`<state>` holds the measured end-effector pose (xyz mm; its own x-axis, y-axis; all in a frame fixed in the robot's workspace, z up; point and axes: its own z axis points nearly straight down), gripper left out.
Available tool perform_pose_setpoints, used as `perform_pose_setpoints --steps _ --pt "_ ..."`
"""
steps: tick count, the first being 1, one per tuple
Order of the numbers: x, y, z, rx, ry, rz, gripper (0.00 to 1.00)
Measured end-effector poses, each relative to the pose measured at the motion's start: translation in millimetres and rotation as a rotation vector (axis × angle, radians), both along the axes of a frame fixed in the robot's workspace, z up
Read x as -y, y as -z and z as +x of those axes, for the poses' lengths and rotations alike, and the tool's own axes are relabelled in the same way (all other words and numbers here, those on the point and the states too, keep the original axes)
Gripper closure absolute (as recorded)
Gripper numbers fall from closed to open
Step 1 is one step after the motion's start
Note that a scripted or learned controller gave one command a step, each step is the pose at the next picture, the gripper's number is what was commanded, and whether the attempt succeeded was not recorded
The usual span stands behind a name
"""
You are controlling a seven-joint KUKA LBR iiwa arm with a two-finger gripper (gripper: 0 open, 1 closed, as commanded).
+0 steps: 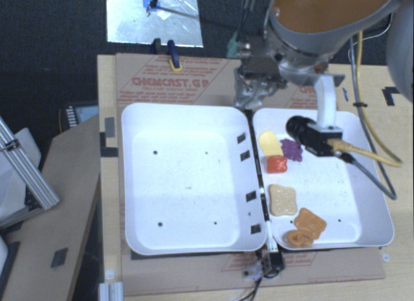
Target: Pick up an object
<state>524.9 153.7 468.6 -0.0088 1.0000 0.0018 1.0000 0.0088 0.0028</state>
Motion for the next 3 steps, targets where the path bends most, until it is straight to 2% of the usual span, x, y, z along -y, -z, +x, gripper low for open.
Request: perform_pose_setpoints --steps 1,2,3 --pt "-40 -71 -21 0.006 -0.001 0.003 1.00" --pt "-38 -78 -20 0.002 0.003 0.001 1.00" --pt "-83 -65 -21 -0.003 0.001 -0.001 1.00"
